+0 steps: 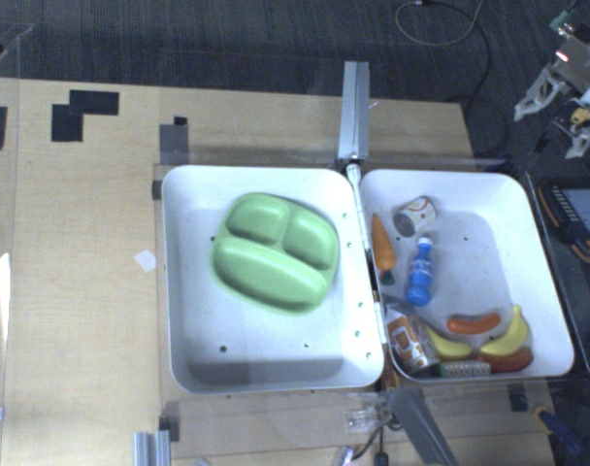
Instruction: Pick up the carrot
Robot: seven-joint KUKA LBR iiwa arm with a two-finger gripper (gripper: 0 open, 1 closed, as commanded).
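Observation:
The carrot (382,243) is a slim orange piece with a small green tip. It lies lengthwise against the left wall of the right bin (533,223). My gripper (559,95) is far off at the top right corner of the camera view, beyond the bin's far right corner and well away from the carrot. It is partly cut off by the frame edge, small and blurred among cables.
A blue bottle (420,272) lies just right of the carrot, with a small tipped can (412,215) behind it. A brown packet (411,344), sausage (475,323), banana (501,338) and red item (506,360) crowd the front. A green divided plate (276,250) fills the left bin (193,338).

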